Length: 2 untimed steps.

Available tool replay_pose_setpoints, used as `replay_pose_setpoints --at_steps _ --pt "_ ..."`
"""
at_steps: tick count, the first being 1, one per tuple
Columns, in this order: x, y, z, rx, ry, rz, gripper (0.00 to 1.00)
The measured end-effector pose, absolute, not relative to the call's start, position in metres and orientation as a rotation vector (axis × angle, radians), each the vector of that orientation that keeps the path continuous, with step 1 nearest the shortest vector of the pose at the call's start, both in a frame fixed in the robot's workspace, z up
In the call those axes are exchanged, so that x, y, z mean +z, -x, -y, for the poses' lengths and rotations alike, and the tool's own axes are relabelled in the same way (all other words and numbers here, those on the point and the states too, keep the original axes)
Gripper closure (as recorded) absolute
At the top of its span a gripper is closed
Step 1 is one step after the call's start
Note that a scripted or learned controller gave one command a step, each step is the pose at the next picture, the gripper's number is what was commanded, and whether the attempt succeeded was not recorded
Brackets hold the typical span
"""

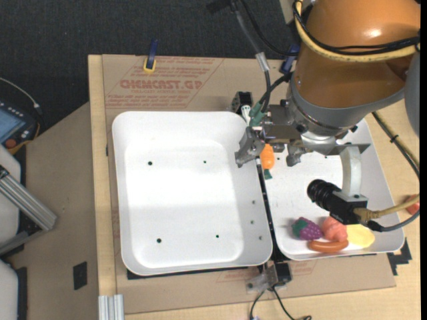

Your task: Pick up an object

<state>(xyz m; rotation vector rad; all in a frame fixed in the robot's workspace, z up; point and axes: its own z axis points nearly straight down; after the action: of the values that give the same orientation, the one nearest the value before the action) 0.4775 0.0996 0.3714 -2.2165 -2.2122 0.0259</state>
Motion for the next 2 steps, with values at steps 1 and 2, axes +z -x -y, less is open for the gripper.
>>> replay_pose_setpoints --at_steps 1,2 --pt "0.412 -0.479 -0.150 -0.008 2.216 2.229 0.00" --pt "0.496 -0.479 -0.206 -0.019 2.216 2.232 0.00"
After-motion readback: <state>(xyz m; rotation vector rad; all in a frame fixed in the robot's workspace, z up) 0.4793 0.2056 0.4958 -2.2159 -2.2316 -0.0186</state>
